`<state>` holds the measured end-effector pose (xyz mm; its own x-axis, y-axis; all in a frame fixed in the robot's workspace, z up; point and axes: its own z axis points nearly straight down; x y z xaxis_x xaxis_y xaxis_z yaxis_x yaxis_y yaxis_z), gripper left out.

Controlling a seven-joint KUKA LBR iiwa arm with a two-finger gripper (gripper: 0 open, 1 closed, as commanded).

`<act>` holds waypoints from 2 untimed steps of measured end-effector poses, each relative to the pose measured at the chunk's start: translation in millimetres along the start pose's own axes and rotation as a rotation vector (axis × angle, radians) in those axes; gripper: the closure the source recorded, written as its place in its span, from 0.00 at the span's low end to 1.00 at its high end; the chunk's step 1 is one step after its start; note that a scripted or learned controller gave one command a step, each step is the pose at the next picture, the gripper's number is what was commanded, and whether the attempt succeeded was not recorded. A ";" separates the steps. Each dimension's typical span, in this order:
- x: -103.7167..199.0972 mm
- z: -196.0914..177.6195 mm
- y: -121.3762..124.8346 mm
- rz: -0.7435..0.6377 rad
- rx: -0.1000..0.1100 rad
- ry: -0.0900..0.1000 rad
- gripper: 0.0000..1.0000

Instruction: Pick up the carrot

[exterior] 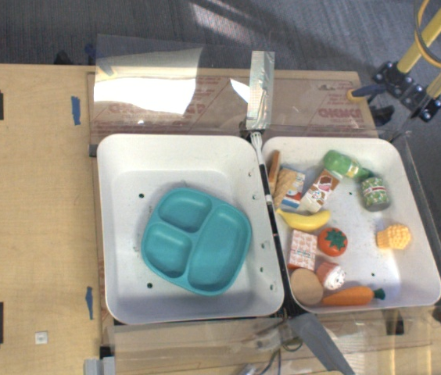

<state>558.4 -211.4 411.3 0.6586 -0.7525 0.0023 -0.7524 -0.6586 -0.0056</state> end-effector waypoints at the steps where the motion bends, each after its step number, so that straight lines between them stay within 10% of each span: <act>1: 23.2 -6.2 -20.4 -0.212 0.001 -0.001 1.00; 2: 39.6 -75.0 -30.8 -0.519 0.002 0.001 1.00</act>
<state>607.2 -221.1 486.6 0.9452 -0.3265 0.0062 -0.3264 -0.9452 -0.0050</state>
